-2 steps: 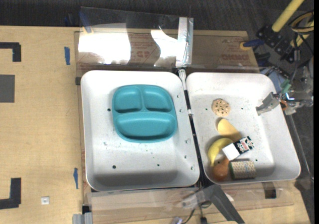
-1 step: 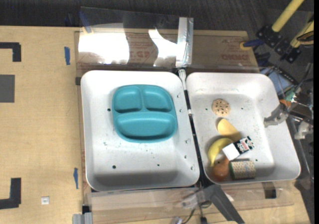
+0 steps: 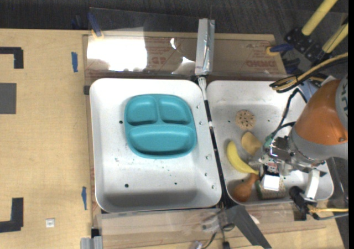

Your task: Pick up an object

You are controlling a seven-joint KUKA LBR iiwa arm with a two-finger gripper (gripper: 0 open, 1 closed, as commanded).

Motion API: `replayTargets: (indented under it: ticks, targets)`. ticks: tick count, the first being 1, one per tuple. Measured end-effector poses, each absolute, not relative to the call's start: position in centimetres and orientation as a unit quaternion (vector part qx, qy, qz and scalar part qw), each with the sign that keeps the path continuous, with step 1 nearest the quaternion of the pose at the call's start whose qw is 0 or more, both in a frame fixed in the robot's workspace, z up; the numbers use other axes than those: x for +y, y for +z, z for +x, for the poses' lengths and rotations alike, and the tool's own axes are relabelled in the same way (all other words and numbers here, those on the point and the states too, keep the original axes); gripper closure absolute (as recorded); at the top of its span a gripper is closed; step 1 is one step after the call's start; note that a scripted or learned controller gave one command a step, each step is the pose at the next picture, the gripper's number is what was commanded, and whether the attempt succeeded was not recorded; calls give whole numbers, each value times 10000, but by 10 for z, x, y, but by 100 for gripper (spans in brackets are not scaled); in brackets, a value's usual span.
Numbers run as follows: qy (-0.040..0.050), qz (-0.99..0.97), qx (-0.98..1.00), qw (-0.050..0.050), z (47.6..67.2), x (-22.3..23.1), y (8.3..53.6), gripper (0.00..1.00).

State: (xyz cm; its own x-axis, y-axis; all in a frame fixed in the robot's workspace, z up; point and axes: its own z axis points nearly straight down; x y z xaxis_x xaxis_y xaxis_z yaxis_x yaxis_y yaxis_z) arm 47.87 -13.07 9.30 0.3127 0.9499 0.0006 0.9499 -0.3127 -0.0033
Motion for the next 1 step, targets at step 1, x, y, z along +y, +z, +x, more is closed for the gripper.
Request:
replayTargets:
  ticks: [1]
  targets:
    - [-18,-7572,-6532,-28,522,-103,87,0]
